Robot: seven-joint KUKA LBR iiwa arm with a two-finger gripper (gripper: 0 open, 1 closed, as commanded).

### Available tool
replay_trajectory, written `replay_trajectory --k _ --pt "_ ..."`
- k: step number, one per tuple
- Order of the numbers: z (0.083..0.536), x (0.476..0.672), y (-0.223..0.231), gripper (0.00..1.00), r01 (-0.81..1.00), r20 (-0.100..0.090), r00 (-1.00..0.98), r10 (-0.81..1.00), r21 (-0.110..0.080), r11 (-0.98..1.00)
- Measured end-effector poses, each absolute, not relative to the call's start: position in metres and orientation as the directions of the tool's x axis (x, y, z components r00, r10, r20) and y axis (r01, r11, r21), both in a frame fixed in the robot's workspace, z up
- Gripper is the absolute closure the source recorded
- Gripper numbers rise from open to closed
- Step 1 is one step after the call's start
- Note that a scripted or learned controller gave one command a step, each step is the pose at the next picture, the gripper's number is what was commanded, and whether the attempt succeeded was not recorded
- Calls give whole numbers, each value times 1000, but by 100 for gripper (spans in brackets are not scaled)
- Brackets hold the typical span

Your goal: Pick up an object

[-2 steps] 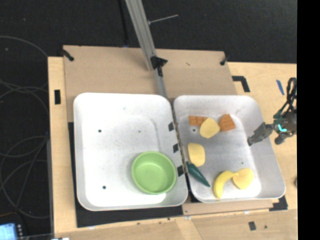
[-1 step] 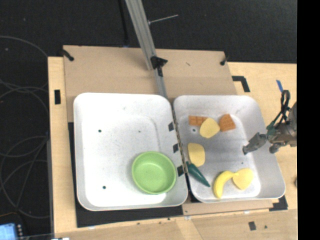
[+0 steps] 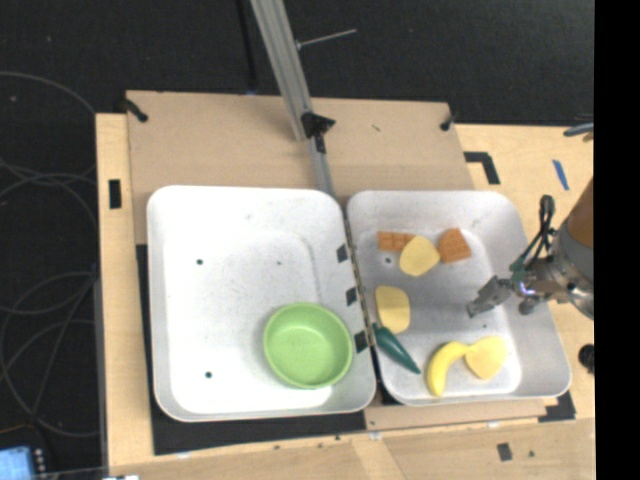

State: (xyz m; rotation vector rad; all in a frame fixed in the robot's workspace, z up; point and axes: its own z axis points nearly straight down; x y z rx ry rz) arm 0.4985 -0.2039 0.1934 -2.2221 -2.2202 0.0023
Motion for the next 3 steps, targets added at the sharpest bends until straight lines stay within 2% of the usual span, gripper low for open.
replay_trajectory --k 1,2,3 --pt "136 504 -212 0 1000 -1 1 1000 -4 -1" --pt "151 507 -212 100 1000 -2 3 1000 5 -3" --pt "211 508 -213 100 1000 -2 -3 1000 3 3"
